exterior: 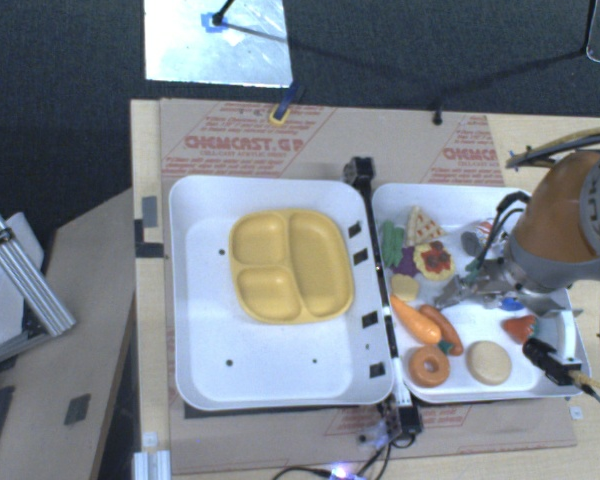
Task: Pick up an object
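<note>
Gripper [458,290] down in the right bin [500,388], just beside the carrot [416,320]. Grip state impossible to tell. Yellow tray [288,265] sitting in the left bin [200,298].

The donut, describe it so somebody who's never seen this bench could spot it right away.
Look in the right bin, the one crowded with toy food. Along its near edge lies the donut, left of a pale round bun. It is the only orange-brown ring with a hole.
</note>
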